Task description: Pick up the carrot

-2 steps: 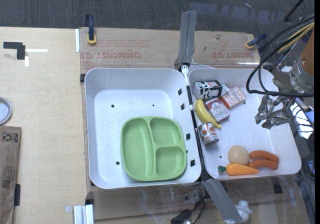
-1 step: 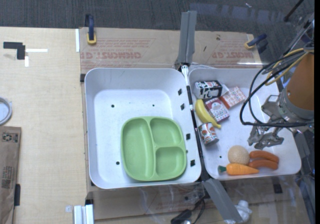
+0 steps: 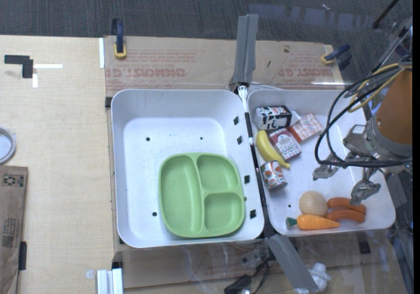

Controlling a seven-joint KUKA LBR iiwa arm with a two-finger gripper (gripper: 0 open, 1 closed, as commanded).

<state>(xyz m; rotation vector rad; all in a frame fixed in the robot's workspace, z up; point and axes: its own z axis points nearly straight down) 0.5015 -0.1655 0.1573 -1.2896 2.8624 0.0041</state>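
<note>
so, sweeping from the left of the surface (image 3: 59, 155): the left bin (image 3: 131, 155) carries a green divided plate (image 3: 200, 194) low in its middle, nothing there i need. crossing the divider into the right bin (image 3: 308, 99), i see a small black-and-white carton (image 3: 272, 116) near the far wall, a banana (image 3: 268, 149) running along the divider side, a red snack packet (image 3: 285, 142) and another (image 3: 306, 127) beside it, then a small can (image 3: 274, 176) below the banana. lower down sits a pale round potato-like thing (image 3: 314, 203), and touching its near side lies the carrot (image 3: 317, 222), orange, long axis running roughly left to right, close along the bin's near wall. two reddish sausages (image 3: 346, 210) lie just to its right.

the claw (image 3: 344, 180) hangs above the right end of that cluster, its fingers spread apart with nothing between them. the carrot lies toward me and to the left of the claw, near but not under it. my judgement: i'd need to shift left and toward the near wall, then close across the carrot's short width. room is tight: wall on one side, potato on the other, sausages at the tip.
</note>
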